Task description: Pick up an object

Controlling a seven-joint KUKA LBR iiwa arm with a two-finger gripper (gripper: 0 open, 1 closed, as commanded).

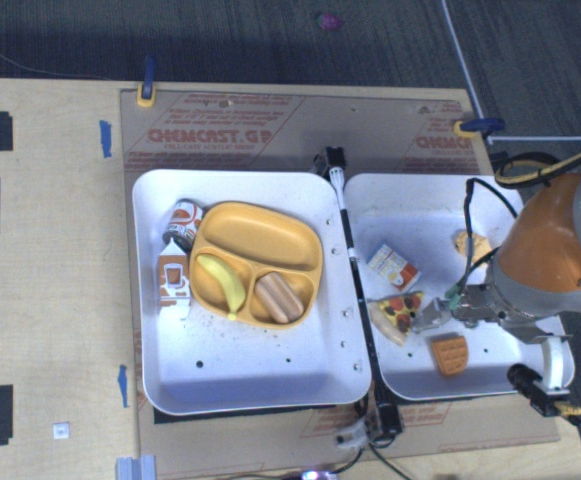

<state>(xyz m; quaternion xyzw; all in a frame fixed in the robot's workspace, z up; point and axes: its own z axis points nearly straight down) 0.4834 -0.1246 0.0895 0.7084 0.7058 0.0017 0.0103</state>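
In the right bin (410, 203), my gripper (433, 315) is low over the floor, reaching in from the right under the orange wrist band (545, 248). It sits right beside a pizza slice toy (398, 314), touching or almost touching its right edge. An orange waffle-like square (449, 354) lies just below the gripper. A small white and orange carton (392, 265) lies up and to the left. A tan piece (467, 240) shows at the arm's upper edge, partly hidden.
The left bin (250, 378) holds a yellow divided plate (260, 233) with a banana (222, 282) and a hot dog (280, 297). A can (181, 224) and a small carton (173, 279) lie beside the plate's left side. Black cables (485, 203) loop over the right bin.
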